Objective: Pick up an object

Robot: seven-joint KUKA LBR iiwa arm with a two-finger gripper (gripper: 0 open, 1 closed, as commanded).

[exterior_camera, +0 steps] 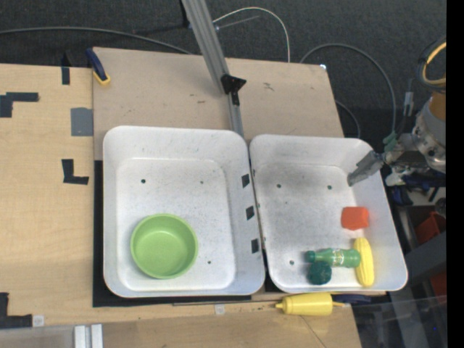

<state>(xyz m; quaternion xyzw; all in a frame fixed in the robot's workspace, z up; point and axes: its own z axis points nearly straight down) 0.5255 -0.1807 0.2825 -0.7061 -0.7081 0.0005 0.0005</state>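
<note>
While the arm (435,114) sits at abt 3 o'clock of the view, its gripper (365,167) hangs over the upper right rim of the right bin (290,158), w/ nothing seen between the fingers; how far open they are, can't tell. Inside that bin, toward 5 o'clock, things cluster: an orange block (354,218) apart from the rest, a yellow banana (364,261) below it, a green bottle (332,257) lying on its side and touching the banana, and a dark teal cup (319,272) just under the bottle. A yellow bottle (307,304) lies outside, against the bin's lower rim at 6 o'clock. Left bin (174,151) holds a green bowl (164,246) at abt 7 o'clock.
</note>
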